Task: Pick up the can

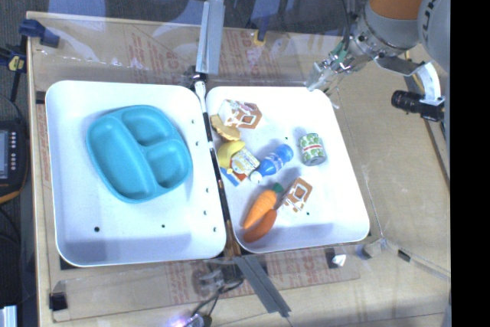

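In the right bin (348,188), the green-labelled can (312,148) lies on its side near the right wall, just right of a blue bottle (275,161). The gripper (325,77) hovers above the bin's far right corner, jaws narrowly parted, holding nothing.

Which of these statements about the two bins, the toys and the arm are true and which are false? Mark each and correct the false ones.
1. The can lies in the right bin. True.
2. The blue divided plate lies in the right bin. False: it sits in the left bin.
3. The gripper is clamped around the can. False: it is above the right bin's far corner, apart from the can.
4. The carrot lies nearer the right bin's front edge than the can does. True.
5. The blue bottle lies left of the can. True.
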Available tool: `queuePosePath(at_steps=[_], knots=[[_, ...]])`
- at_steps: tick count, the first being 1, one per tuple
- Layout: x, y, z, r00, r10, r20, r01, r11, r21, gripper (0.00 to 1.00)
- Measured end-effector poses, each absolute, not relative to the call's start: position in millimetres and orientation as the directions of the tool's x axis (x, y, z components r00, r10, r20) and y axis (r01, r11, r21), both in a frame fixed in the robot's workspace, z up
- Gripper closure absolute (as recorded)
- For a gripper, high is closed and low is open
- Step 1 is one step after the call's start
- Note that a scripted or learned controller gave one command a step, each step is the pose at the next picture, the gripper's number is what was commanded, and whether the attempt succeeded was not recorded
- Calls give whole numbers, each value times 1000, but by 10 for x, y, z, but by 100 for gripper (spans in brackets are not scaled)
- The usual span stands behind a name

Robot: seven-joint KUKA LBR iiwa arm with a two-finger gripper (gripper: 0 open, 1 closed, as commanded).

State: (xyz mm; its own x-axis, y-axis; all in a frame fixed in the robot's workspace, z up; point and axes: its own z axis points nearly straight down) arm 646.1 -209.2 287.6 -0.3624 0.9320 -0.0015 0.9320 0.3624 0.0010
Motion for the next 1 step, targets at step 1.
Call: queuePosePath(at_steps=[1], knots=[[6569, -2098, 2542, -304, 953, 1, 953, 304, -3, 100]])
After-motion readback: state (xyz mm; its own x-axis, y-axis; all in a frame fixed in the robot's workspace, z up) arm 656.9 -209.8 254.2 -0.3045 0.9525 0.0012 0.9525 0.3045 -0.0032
